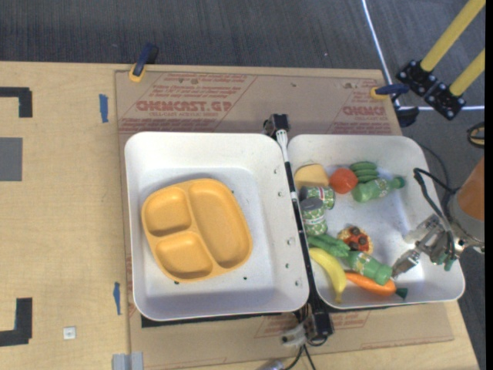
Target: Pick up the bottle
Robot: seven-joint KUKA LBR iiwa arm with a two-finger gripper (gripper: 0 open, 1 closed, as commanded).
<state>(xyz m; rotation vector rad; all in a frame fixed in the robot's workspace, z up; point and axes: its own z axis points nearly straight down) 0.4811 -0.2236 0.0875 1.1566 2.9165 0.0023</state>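
Note:
Two green bottles lie in the right bin [431, 156]. One bottle [375, 190] rests near the far side, its cap pointing right, next to a red tomato [343, 179]. The other green bottle [367, 267] lies near the front edge, between a banana [329, 267] and an orange carrot [370, 284]. My gripper [414, 247] hangs over the right side of this bin, just right of the front bottle and apart from it. Its fingers are open and nothing sits between them.
The left bin [146, 160] holds a yellow divided plate [197, 227]. The right bin also contains a green can [316, 208], a yellow block [310, 176], a green vegetable [363, 169] and a small pizza piece [356, 239]. A black cable [428, 185] crosses the right rim.

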